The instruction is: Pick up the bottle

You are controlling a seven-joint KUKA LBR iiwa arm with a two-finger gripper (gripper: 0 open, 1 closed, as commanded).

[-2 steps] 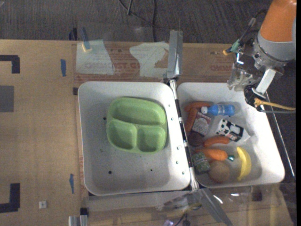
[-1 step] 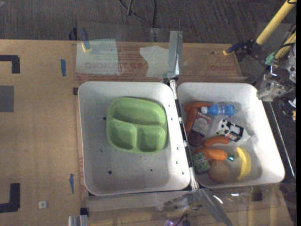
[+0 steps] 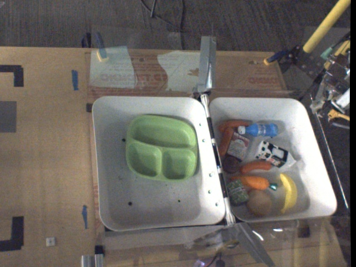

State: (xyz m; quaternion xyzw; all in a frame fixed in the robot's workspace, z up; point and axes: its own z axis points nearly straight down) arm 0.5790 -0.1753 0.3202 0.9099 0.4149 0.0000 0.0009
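Observation:
The bottle (image 3: 259, 130) is small and clear with a blue label and a white cap pointing left. It lies on its side near the back of the right bin (image 3: 311, 149). An orange-red toy (image 3: 228, 131) and a dark red packet (image 3: 238, 147) touch it at its cap end. A black-and-white cow-patterned carton (image 3: 271, 153) lies just in front of it.
Further forward in the right bin lie two carrots (image 3: 255, 182), a banana (image 3: 288, 192), a brown round piece (image 3: 259, 203) and a small green item (image 3: 238, 193). The left bin (image 3: 111, 193) holds a green divided plate (image 3: 162, 147). A yellow pole (image 3: 328, 18) and cables stand at the upper right.

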